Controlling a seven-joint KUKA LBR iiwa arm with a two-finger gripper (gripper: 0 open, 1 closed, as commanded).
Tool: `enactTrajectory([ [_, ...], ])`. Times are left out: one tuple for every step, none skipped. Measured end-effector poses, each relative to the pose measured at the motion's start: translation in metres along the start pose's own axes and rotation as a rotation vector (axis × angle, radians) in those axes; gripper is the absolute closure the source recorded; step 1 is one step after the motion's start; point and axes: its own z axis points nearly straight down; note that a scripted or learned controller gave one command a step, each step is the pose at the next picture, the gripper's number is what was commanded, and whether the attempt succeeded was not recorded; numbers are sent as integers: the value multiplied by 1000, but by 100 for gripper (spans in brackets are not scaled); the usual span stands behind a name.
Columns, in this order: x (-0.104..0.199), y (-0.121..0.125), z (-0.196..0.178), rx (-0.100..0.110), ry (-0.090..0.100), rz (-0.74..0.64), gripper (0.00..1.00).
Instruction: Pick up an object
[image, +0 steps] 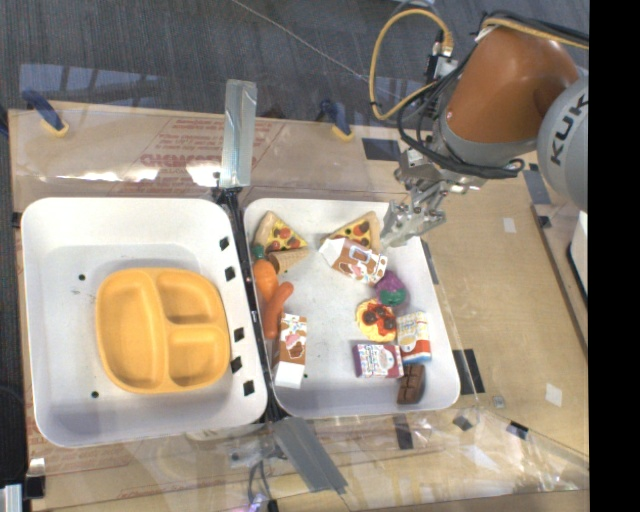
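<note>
- I see my claw (405, 222) over the top right edge of the right bin (330, 395). I cannot tell how it is set.
- Nothing sits in the claw that I can see.
- Just left of it lies a pizza slice (358, 231), with a small carton (358, 262) below.
- More toy food lies lower down: a carrot (265, 283), a purple toy (390, 289) and a brown bar (411, 383).
- The left bin (60, 225) has a yellow tray (160, 328) in it.
</note>
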Motion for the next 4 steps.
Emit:
enactTrajectory([
  [0,0,0,4,0,-174,100],
  [-6,1,5,1,0,-420,100],
  [-9,2,17,-3,-1,-592,100],
  [-9,2,41,-5,-3,-898,100],
])
